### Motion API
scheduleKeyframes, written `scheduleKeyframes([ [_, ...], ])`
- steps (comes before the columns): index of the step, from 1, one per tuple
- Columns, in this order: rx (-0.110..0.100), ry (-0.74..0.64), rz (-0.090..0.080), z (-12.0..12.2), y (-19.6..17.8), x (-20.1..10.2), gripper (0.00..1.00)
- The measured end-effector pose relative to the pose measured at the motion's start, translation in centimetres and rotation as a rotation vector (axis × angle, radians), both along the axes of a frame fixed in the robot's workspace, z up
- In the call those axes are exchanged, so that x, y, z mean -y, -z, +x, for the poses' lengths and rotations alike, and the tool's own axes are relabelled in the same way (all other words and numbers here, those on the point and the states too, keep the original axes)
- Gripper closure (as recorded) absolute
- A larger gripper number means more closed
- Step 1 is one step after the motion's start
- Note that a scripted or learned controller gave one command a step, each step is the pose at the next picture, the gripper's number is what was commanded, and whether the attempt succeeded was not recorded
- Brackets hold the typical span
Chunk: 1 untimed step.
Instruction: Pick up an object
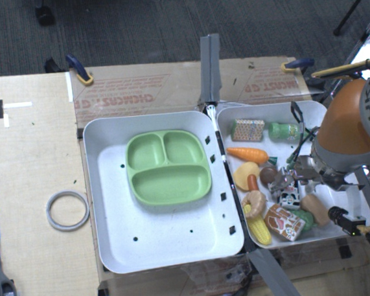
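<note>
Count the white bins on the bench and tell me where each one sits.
2. The left bin holds a green divided plate. The right bin holds the toy food, with the gripper over it.

Left bin [106, 204]: the green divided plate [168, 166] fills the upper middle; bare floor runs along the near side and the left wall, open to approach from above. Right bin [259, 109]: crowded. A carrot [247, 153], a patterned block [248, 130] and a green bottle [283, 130] lie across the far end; a corn cob [258, 228], a doughnut [253, 202] and a printed carton [285, 222] pack the near end. The arm [346, 128] overhangs the right side, with the gripper [285, 183] low among the items, leaving narrow gaps.
</note>
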<state>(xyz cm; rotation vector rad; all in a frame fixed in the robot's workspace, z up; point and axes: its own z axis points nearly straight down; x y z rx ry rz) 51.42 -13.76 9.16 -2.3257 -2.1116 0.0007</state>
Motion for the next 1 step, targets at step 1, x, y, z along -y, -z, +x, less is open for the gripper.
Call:
scheduleKeyframes([
  [1, -0.002, 0.003, 0.001, 0.0, -0.86, 0.06, 1.0],
])
